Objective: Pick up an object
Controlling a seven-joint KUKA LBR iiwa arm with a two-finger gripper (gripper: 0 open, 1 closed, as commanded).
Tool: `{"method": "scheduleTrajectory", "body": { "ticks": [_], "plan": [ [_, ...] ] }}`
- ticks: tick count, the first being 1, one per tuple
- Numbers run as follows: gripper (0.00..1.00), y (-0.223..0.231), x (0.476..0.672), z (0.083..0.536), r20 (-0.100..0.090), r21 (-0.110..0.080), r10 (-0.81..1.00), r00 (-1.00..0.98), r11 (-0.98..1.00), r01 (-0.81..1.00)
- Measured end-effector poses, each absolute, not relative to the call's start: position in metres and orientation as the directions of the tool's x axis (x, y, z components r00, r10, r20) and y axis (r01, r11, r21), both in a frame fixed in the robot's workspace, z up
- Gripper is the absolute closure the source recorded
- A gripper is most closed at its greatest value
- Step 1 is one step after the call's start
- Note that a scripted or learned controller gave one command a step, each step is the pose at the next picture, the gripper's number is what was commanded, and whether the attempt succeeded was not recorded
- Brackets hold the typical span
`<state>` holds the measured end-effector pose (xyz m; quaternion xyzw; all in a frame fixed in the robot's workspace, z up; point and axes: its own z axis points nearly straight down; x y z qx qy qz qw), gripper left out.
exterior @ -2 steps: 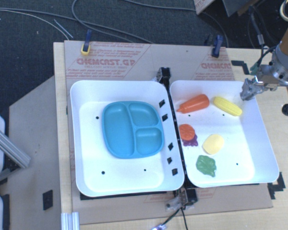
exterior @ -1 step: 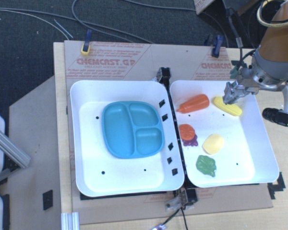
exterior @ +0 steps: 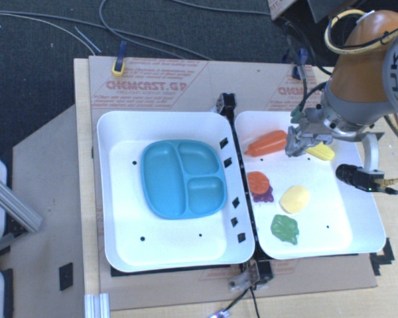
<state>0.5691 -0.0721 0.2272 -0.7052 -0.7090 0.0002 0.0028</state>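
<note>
Blue tray (exterior: 183,177) smooth glossy plastic; bins (exterior: 113,197) white plastic; bench board (exterior: 152,81) matt cardboard.

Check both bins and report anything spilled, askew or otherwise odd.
Nothing stands out. The blue divided plate lies flat in the left bin. The toy foods lie loose in the right bin, where the pincer hangs beside the orange carrot.

Your arm (exterior: 365,78) reached in from the right, wrist bent downward, with the gripper (exterior: 298,144) hanging low.

a blue divided tray (exterior: 184,178) is lying in the left bin (exterior: 113,177); grey cables (exterior: 129,2) are trailing across the dark floor.
</note>
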Motion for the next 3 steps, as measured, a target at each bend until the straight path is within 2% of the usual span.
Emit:
{"method": "scheduleTrajectory", "body": {
  "ticks": [2, 3],
  "plan": [
    [1.00, 0.015, 0.536, 0.223, 0.003, -0.003, 1.000, -0.005, 0.005, 1.000],
    [1.00, 0.062, 0.511, 0.231, 0.003, -0.004, 1.000, -0.004, 0.004, 1.000]
  ]
}}
